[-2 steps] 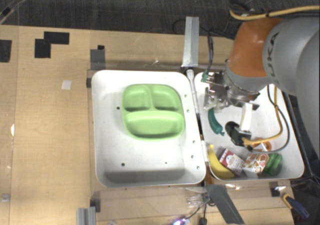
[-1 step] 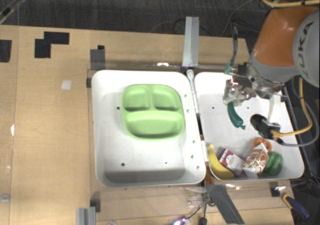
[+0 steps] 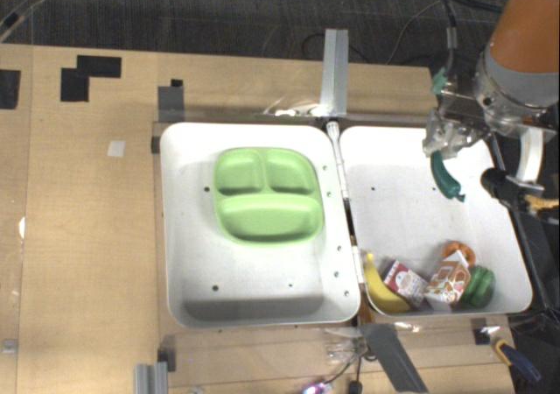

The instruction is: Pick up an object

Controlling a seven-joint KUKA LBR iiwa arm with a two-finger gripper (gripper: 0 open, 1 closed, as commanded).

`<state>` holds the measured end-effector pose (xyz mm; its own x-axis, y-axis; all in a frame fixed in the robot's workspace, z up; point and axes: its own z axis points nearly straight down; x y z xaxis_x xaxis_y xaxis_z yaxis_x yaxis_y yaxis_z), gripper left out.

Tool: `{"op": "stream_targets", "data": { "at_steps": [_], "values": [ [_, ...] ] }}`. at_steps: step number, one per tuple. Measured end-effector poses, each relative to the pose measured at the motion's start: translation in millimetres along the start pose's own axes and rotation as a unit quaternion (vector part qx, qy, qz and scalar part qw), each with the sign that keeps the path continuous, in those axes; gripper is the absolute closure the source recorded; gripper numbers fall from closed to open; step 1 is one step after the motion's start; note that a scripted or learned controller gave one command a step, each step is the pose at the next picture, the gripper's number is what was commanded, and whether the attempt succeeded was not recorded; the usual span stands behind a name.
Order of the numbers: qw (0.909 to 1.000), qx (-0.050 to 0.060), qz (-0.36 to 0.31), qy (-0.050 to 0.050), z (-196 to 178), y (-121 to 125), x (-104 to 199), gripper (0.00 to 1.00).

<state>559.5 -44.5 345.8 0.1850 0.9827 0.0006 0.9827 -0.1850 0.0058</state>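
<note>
- Camera view, slanted down over a wooden bench [image 3: 79,235] bearing two shallow white bins side by side.
- Left bin [image 3: 188,287]: holds a green divided plate [image 3: 266,193] with three compartments, lying flat toward the upper middle of the bin floor.
- Right bin [image 3: 394,208]: mostly bare white floor, with a small heap of items crowded into the lower right corner.
- Grey arm with orange band [image 3: 525,20]: enters from the upper right and hangs over the top right part of the right bin.
- Gripper [image 3: 444,151]: poised above the upper right area of the right bin, a teal finger [image 3: 447,175] pointing down; cannot tell whether clenched or released, and nothing seen between the fingers.
- Heap in the corner, well apart from the gripper:
- Yellow banana [image 3: 378,287] at the left edge of the heap, curving along the bin's lower wall.
- Red and white carton [image 3: 404,280] just beside the banana, tilted.
- Second small printed carton [image 3: 450,283] to its right, touching the first.
- Green pepper-like item [image 3: 479,287] at the far right of the heap.
- Orange round piece [image 3: 458,252] peeking out behind the cartons; kind unclear.
</note>
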Motion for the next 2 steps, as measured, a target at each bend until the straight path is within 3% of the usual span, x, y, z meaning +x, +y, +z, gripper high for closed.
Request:
{"op": "stream_targets", "data": {
  "at_steps": [1, 2],
  "values": [
    [0.9934, 0.002, -0.114, 0.0, 102.0, -64.2, 35.3, 1.0],
    [0.9636, 0.001, -0.267, 0.001, 134.7, -75.7, 11.4, 1.0]
  ]
}}
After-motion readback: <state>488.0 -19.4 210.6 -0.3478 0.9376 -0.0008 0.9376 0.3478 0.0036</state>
